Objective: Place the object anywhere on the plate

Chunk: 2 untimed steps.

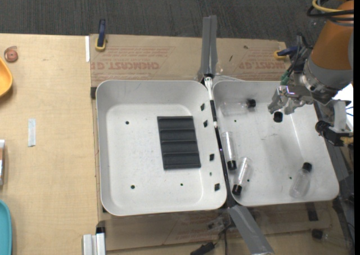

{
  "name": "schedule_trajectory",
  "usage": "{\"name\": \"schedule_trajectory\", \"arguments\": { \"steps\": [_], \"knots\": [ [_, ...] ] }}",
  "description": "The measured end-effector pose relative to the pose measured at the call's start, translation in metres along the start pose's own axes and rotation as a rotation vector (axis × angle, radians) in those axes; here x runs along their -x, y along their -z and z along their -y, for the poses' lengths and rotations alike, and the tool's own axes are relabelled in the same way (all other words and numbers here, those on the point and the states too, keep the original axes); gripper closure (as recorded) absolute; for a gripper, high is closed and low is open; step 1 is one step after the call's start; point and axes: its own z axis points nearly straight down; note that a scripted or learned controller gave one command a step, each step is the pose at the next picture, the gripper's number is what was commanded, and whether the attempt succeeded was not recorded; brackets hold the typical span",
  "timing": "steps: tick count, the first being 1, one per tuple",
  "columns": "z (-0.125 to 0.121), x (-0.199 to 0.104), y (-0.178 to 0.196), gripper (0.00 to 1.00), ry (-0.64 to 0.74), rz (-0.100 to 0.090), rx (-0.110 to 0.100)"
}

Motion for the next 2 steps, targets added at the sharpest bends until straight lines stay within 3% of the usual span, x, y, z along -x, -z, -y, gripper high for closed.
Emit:
{"name": "schedule_trajectory", "arguments": {
  "steps": [2],
  "knots": [
    [-0.024,-0.122,-0.005,1.00,0.049,0.001,0.000]
  ]
}}
